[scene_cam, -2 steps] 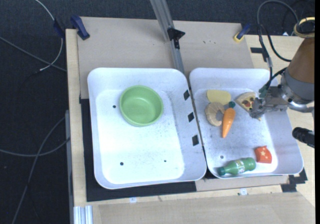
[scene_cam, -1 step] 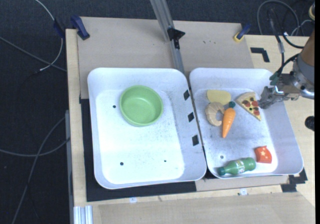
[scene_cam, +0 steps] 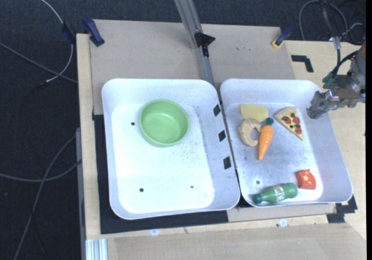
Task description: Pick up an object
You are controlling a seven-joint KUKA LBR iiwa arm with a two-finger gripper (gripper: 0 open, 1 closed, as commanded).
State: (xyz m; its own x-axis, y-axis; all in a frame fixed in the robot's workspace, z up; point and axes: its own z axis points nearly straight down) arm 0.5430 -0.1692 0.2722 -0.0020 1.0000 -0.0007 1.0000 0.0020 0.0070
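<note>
The right bin (scene_cam: pixel 331 136) holds a pizza slice (scene_cam: pixel 290 121), an orange carrot (scene_cam: pixel 265 140), a yellow piece (scene_cam: pixel 254 112), a beige piece (scene_cam: pixel 249 132), a red item (scene_cam: pixel 306 179) and a green bottle (scene_cam: pixel 276 193) lying on its side near the front wall. A green bowl (scene_cam: pixel 164 122) sits in the left bin (scene_cam: pixel 163 195). My gripper (scene_cam: pixel 321 105) hangs at the right bin's far right rim, just right of the pizza slice, with nothing seen in it.
A grey metal post (scene_cam: pixel 187 9) runs from the top down to the gap between the bins. Blue (scene_cam: pixel 93 32) and yellow (scene_cam: pixel 282 36) clamps sit on the bench's back corners. Cables lie on the dark floor at left.
</note>
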